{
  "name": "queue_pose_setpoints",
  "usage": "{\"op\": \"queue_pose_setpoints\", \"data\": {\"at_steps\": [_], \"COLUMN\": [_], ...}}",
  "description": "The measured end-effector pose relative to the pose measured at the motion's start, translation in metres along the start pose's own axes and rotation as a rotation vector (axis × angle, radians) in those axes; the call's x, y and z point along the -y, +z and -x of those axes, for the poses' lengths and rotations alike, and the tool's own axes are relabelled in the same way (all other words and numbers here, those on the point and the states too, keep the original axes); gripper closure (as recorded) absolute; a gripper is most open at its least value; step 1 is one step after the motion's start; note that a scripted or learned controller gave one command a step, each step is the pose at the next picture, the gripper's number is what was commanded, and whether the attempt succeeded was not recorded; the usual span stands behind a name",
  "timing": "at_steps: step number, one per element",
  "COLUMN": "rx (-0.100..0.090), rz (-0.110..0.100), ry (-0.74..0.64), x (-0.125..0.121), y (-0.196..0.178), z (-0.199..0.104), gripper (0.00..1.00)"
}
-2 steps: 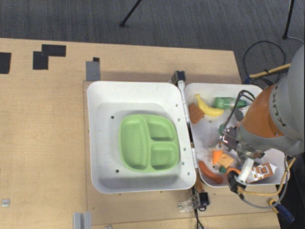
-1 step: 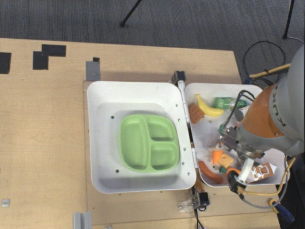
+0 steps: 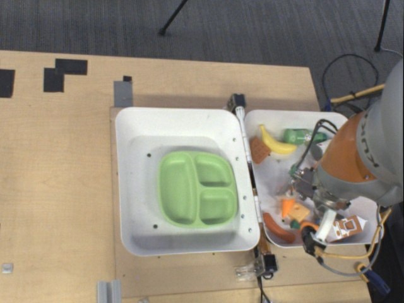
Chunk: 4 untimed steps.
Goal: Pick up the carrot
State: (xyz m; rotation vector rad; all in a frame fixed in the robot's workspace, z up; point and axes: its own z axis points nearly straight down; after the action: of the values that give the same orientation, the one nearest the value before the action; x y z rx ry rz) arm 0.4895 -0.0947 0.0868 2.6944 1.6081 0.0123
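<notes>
The carrot (image 3: 288,207) is a small orange piece lying in the lower middle of the right bin (image 3: 273,175). My gripper (image 3: 302,189) hangs low over that bin, just above and to the right of the carrot, very close to it or touching it. The grey arm with its orange band (image 3: 344,160) reaches in from the right and hides the bin's right half.
A yellow banana (image 3: 273,142), a green bottle (image 3: 295,135) and a brown piece (image 3: 259,150) lie at the right bin's far end. A red-brown sausage (image 3: 278,227) and a tan block (image 3: 299,214) lie by the carrot. The left bin (image 3: 136,169) holds a green divided plate (image 3: 178,188).
</notes>
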Motion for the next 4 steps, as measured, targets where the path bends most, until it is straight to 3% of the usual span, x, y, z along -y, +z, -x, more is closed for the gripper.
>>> {"op": "queue_pose_setpoints", "data": {"at_steps": [4], "rx": [0.0], "rz": [0.0], "ry": [0.0], "x": [0.0], "y": [0.0], "z": [0.0], "gripper": [0.0]}}
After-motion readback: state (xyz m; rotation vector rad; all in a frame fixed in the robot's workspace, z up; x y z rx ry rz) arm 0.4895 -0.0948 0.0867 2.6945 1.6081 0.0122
